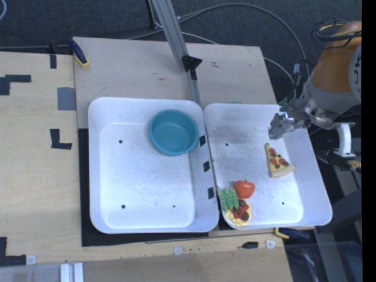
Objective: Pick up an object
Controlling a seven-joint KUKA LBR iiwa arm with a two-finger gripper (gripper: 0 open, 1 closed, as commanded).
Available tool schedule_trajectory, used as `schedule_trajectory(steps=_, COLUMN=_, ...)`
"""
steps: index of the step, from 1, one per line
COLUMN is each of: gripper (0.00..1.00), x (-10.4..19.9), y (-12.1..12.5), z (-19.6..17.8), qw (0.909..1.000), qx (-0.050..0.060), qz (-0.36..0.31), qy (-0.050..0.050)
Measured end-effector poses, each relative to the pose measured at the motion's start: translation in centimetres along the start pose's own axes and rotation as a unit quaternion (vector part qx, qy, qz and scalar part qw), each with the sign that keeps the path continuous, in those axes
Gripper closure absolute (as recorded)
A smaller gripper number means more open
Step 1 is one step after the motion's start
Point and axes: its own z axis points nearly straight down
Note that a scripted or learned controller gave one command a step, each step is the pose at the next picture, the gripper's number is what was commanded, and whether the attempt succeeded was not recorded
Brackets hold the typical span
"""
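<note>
Two white bins are seen side by side on the counter (147,63), w/ a narrow gap between them. Left bin (117,181): one blue bowl (173,131) is set upright near its far right corner, well apart from everything else. Right bin (294,210): three food toys are found. A pizza slice (277,161) lies toward the right side, about mid-depth, tip pointing to the far side. A red tomato (244,188) sits nearer, left of centre, apart from the slice. Just beside the tomato, at the near left corner, a green and yellow piece (235,207) lies against the bin wall; what it is can't be told exactly.

The arm (335,75) is seen reaching in from the right, orange band above the grey wrist. The end effector (277,128) hangs over the far right part of the right bin, just beyond the slice tip. Its finger state can't be told at this res; nothing is seen between the tips, and contact w/ the bin floor can't be judged. No toy is being held: slice, tomato and green piece all lie on the bin floor.

A grey metal pole (173,34) slants from the far side down to the gap between the bins. A blue and yellow clamp (79,53) is fixed at the far left corner of the counter. Dark cables (235,7) are looped over the floor beyond the counter.
</note>
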Motion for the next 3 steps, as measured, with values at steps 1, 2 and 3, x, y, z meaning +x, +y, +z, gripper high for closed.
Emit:
schedule_trajectory(steps=1, gripper=1.00, x=0.0, y=0.0, z=-1.1, qw=1.0000, qx=0.002, qz=0.000, qy=0.000)
schedule_trajectory(steps=2, gripper=1.00, x=5.7, y=0.7, z=-2.0, qw=1.0000, qx=0.002, qz=-0.002, qy=0.001)
schedule_trajectory(steps=3, gripper=1.00, x=11.6, y=0.4, z=-2.3, qw=1.0000, qx=0.002, qz=-0.002, qy=0.001)
